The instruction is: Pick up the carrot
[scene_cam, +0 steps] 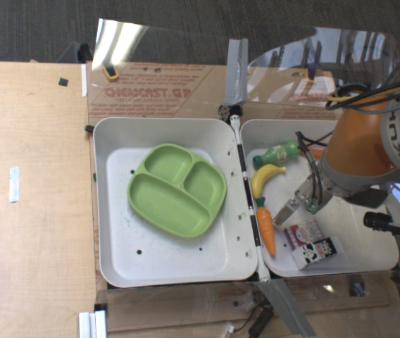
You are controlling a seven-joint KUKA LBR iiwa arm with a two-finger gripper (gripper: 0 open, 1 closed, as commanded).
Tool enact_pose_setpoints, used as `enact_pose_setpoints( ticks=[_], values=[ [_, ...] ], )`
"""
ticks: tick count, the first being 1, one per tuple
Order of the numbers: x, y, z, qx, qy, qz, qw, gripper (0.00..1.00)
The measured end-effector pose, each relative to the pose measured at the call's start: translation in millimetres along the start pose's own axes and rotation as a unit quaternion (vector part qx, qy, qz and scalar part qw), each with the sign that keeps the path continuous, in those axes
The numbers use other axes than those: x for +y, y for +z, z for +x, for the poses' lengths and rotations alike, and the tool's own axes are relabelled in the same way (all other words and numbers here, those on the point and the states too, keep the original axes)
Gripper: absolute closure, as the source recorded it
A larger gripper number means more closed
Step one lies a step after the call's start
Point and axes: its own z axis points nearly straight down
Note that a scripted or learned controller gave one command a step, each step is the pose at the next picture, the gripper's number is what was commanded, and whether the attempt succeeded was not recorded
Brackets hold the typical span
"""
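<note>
Two white bins sat side by side on the counter; the left bin (108,189) held a green divided plate (177,189). The arm (358,146) reached over the right bin (369,263). The gripper (285,215) hung low and just right of the carrot (265,229), apart from it, nothing between its tips; spread or pressed together could not be judged. The carrot lay against the right bin's left wall, long axis running near-to-far, leafy end toward the banana (263,178). The wrist hid the bin's far-right part.
</note>
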Motion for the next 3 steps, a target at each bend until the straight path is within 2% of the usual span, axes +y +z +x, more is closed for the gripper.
enact_pose_setpoints(
  ticks=[1, 2, 3],
  values=[
    [-43, 0, 35, 0.002, -0.114, 0.001, 0.9934, 0.00],
    [10, 0, -8, 0.000, -0.062, 0.000, 0.9981, 0.00],
    [-41, 0, 37, 0.002, -0.263, 0.001, 0.9647, 0.00]
  ],
)
